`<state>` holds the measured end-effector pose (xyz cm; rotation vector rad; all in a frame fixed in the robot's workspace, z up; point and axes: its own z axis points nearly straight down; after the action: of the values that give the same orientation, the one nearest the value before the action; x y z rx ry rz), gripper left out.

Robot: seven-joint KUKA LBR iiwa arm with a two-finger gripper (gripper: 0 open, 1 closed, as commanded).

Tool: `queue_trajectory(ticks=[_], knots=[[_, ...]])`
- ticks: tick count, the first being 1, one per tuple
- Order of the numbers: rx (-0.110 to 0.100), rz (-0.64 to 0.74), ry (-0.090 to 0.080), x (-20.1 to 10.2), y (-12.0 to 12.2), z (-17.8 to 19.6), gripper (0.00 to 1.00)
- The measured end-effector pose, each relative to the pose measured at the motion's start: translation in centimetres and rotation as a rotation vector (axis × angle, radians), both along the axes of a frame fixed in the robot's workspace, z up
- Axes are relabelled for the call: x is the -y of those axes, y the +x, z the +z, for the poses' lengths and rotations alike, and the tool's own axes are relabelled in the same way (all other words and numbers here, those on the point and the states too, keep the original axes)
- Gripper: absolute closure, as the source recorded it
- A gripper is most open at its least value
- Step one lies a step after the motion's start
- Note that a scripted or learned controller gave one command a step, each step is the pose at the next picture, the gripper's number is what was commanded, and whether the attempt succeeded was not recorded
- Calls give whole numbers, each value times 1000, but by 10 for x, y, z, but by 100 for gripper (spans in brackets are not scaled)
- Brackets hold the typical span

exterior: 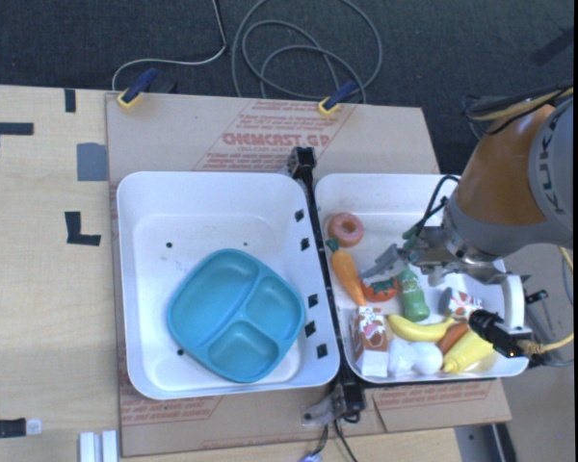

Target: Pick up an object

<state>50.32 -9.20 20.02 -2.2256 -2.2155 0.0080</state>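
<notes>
Right bin (385, 186) holds a cluster of toy foods: pink donut (346, 227) at the far side, orange carrot (348, 275) by the divider, green bottle (413, 297) mid-bin, banana (424, 329) and yellow piece (467, 352) toward the near wall, small box (371, 329) beside them. Tool (395, 258) sits low over the bottle and carrot; finger opening cannot be told, and no object is seen between them. Left bin (135, 258) holds a blue divided plate (235, 313). Both bins rest on cardboard on the table (39, 287).
</notes>
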Motion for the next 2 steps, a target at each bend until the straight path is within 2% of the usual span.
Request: queue_trajectory(ticks=[1, 2], knots=[[10, 4, -4, 4, 29, -119, 0], [10, 5, -1, 3, 30, -103, 100]])
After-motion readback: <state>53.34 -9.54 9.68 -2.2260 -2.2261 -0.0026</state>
